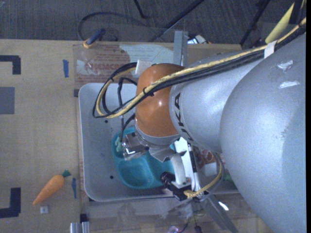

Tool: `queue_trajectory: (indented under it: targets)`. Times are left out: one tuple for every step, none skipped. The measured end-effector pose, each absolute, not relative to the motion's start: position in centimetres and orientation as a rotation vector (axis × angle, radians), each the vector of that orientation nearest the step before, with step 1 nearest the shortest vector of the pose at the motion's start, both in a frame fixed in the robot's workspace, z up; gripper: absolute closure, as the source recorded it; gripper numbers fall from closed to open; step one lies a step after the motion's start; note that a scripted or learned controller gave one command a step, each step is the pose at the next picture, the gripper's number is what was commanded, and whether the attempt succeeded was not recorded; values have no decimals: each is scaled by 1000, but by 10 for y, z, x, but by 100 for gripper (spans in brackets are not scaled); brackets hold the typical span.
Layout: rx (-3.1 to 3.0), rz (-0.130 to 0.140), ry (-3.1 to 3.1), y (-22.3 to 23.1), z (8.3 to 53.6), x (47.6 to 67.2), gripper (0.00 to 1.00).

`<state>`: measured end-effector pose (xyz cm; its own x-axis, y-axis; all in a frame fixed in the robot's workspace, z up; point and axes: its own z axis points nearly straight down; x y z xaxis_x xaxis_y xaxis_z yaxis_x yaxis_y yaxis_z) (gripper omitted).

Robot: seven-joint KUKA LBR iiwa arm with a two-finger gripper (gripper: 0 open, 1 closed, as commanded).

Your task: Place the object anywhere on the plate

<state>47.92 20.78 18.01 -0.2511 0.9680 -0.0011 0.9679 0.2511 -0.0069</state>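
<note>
A teal plate lies in the near part of the white bin, partly covered by the arm. My gripper hangs below the orange wrist band, right over the plate's left part; the wrist hides most of it. I see no object at its tip. An orange toy carrot with a green top lies on the wooden bench outside the bin, to the lower left, well apart from the gripper and the plate.
The grey arm covers the right half of the view and the second bin. Black and yellow cables loop over the bin's far part. Blue tape marks and black corner marks sit on the bench at the left.
</note>
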Motion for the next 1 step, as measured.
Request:
queue_trajectory:
  targets:
    - [-1550,8,-2728,215,179,479,100]
